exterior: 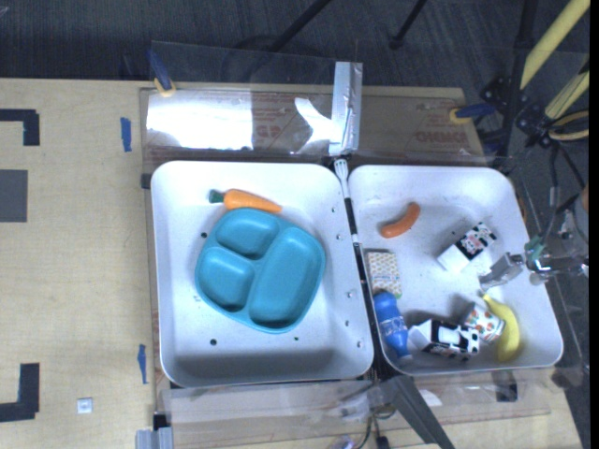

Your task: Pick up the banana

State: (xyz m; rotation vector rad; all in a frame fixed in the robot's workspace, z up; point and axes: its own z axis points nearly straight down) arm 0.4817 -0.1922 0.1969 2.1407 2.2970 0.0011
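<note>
Banana (506,330) lies in the right bin's (432,187) near right corner, touching a patterned toy (482,325), so closing fingers could catch that toy or the wall. The gripper (510,267) hovers just above it; its state I cannot tell. The left bin (178,279) holds a blue tray (260,267) and a carrot (248,199).

A robotics lab: a taped bench (75,251) holds two white bins (178,251) of toy items, with tripod legs (421,7) and cables (562,148) on dark carpet along the top.
</note>
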